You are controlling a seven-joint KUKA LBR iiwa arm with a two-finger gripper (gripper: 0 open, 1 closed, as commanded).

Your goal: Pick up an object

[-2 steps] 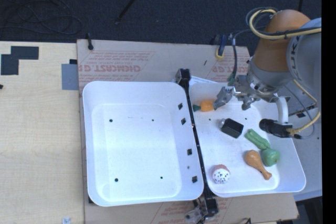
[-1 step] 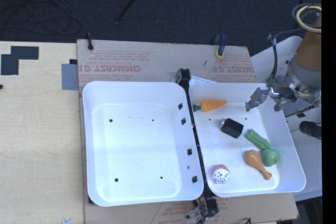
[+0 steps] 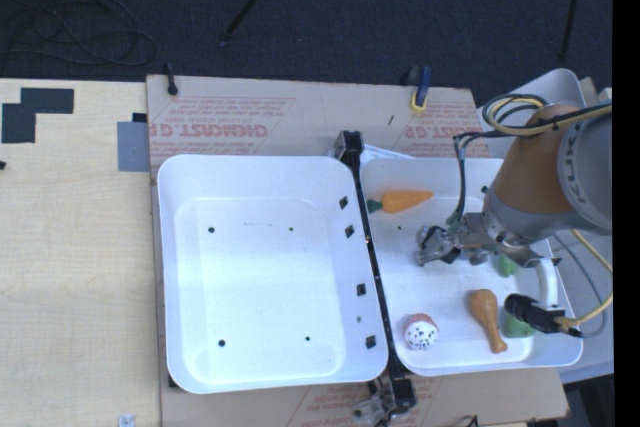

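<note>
Gripper [image 3: 432, 249] hangs low in the right bin [image 3: 455, 360], fingers apparently slightly apart with nothing between them. Nearest is the toy carrot [image 3: 402, 202], just beyond the fingertips toward the bin's far wall, its long axis running across the bin. The drumstick [image 3: 487, 318] and the speckled ball [image 3: 421, 332] lie farther off, toward the near wall.

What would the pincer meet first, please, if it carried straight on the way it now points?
Probably bare floor of the right-hand shallow white bin, then its black-clipped dividing wall; the orange toy carrot lies just off that line from the pincer, though depth is unclear.
</note>
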